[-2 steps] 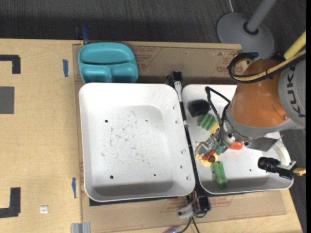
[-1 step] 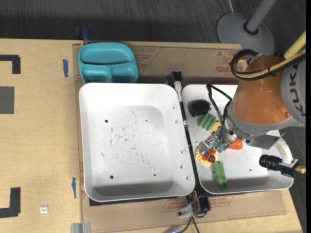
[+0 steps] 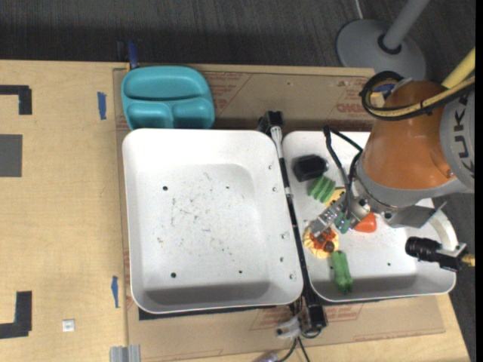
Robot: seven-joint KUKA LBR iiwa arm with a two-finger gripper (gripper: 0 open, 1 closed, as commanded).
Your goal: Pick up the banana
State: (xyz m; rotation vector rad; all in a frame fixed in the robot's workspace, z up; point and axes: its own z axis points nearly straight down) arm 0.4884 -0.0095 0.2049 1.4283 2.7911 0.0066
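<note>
Where the arm [image 3: 411, 145] reaches in from the right, its broad orange band and grey wrist cover much of the right-hand bin [image 3: 392, 281], hiding that bin's far right part. The gripper [image 3: 337, 219] sits low over the middle of this bin as a small metallic cluster. It is too small and cluttered to read, so I cannot tell how far open it is or whether it has hold of anything.

Just beside it, toward the bin's near left, lies a yellow curved patch that seems to be the banana [image 3: 311, 237]. It is partly overlapped by a small red and dark piece [image 3: 326, 241], so its full outline is hard to make out.

Around them lie a black item [image 3: 308, 166], a ridged green piece [image 3: 321, 188], an orange-red thing [image 3: 366, 224] half tucked under the wrist, and a green block [image 3: 342, 271]. The left-hand bin [image 3: 207, 217] shows faint scuffs. A teal tray [image 3: 167, 96] stands on the worktop [image 3: 60, 202] behind it.
</note>
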